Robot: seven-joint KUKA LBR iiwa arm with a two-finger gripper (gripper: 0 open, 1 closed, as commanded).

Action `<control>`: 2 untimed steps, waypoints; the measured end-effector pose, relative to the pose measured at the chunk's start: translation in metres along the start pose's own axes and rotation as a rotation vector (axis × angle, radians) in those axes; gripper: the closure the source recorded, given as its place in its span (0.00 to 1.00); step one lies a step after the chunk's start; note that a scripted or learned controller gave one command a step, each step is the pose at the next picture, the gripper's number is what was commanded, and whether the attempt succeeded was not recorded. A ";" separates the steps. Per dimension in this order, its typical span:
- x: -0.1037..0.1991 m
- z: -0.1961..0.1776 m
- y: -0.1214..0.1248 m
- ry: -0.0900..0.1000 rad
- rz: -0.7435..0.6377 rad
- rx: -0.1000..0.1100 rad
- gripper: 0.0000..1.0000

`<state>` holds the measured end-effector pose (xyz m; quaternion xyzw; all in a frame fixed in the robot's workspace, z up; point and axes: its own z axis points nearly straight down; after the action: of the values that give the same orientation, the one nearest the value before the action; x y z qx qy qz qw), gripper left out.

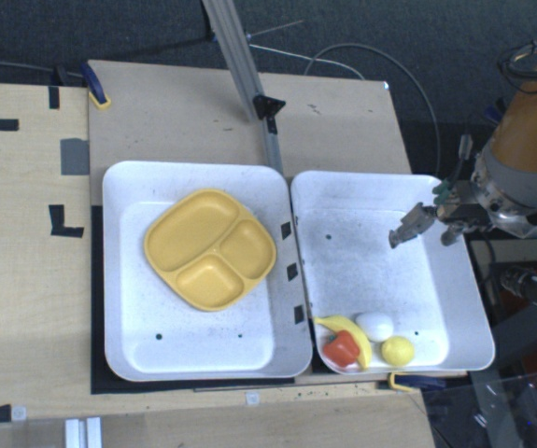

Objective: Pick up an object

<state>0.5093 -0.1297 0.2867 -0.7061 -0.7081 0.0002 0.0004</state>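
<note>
Small objects lie together in the near corner of the right bin (pixel 455 278): a yellow banana (pixel 350 329), a red piece (pixel 342 348) against it, a white egg-like object (pixel 374 325) and a yellow ball (pixel 398 350). My gripper (pixel 429 231) hangs over the far right part of that bin, well above and behind the cluster. Its two dark fingers (pixel 406 229) are spread apart, open, with nothing between them.
A yellow divided plate (pixel 210 248) lies in the left bin (pixel 128 343). A grey metal pole (pixel 235 45) slants in from the top toward the wall between the bins. Cables run behind the right bin.
</note>
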 end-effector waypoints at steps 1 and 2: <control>0.000 0.000 0.000 0.000 0.000 0.000 0.00; -0.001 0.044 0.004 0.000 0.002 0.005 0.00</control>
<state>0.5129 -0.1308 0.2422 -0.7067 -0.7075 0.0022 0.0022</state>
